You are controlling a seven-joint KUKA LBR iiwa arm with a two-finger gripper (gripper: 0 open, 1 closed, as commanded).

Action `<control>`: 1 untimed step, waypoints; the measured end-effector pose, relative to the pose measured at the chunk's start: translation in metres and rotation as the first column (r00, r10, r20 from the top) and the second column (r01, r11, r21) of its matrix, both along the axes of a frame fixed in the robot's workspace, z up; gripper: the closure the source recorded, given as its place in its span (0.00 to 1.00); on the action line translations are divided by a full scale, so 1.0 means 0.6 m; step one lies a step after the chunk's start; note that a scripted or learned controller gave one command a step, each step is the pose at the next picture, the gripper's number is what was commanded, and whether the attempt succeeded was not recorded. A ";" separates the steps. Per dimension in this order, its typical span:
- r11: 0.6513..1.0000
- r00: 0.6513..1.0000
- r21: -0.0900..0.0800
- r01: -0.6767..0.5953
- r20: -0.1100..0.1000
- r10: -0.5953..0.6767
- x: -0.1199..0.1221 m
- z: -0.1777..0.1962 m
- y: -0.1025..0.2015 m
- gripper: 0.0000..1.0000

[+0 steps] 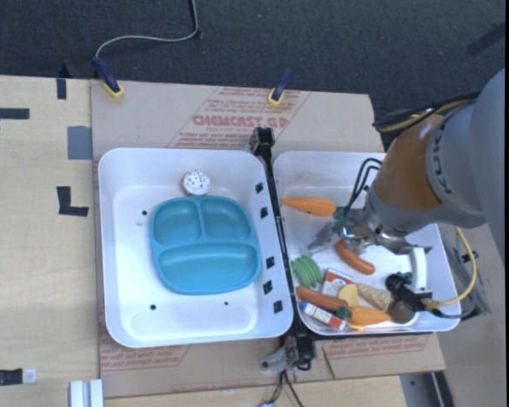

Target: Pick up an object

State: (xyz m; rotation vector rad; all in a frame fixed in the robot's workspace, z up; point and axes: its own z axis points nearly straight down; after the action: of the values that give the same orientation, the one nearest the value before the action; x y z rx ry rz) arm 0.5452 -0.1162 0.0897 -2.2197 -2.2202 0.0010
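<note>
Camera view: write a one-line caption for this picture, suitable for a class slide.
Robot arm reaches into the right bin of toy food, gripper above a sausage; a blue plate lies in the left bin.

Two shallow white bins [119,253] sit side by side on a sheet of printed brown cardboard [229,121], fixed to the light wooden bench [30,253] by two yellow-and-blue clamps [108,78]. A pale cable [165,34] trails across the dark carpet [339,24] behind. Black tape marks [4,121] dot the bench at left.
</note>
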 end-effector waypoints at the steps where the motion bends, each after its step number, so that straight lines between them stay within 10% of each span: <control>1: 1.000 1.000 -0.001 0.000 0.001 0.000 0.001 0.016 0.000 1.00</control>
State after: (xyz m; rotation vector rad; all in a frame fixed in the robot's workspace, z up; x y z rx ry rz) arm 0.5455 -0.1163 0.0992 -2.2202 -2.2214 0.0011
